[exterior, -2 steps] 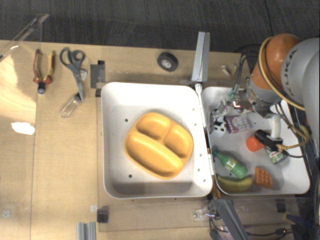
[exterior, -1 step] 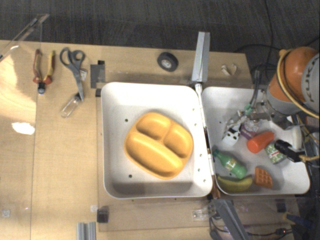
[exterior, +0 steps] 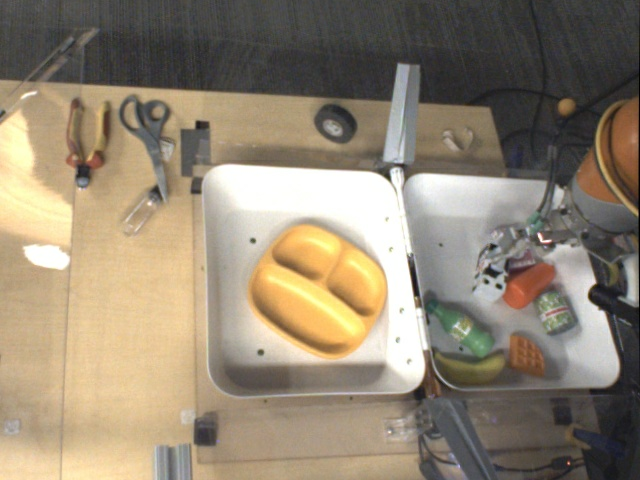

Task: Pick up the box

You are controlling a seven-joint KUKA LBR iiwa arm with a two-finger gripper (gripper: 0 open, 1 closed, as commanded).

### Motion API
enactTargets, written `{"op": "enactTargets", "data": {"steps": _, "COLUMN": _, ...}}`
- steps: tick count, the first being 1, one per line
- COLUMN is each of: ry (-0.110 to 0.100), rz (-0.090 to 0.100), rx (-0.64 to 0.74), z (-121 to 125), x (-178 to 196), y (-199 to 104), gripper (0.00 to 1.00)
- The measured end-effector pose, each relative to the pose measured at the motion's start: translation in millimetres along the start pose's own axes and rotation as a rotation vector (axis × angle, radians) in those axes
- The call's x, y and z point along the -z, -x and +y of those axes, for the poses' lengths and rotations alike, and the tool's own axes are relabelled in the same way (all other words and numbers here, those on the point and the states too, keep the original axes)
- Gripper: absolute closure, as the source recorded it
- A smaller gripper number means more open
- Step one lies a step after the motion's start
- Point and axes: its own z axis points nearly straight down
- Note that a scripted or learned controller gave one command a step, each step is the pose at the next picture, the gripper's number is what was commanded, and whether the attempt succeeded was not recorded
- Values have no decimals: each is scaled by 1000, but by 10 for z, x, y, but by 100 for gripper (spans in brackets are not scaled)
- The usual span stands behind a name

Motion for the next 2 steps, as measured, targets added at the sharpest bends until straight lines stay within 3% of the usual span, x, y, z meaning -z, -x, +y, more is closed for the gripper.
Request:
{"op": "enactTargets", "data": {"steps": 1, "ry": 16, "rz": -8, "rx": 4, "z": 539, "x": -139, "y": 99, "gripper": 0}}
{"op": "enactTargets", "data": {"steps": 2, "ry": 25, "rz": -8, "rx": 11, "z": 583, "x": 5, "y": 77, "gripper": 100}}
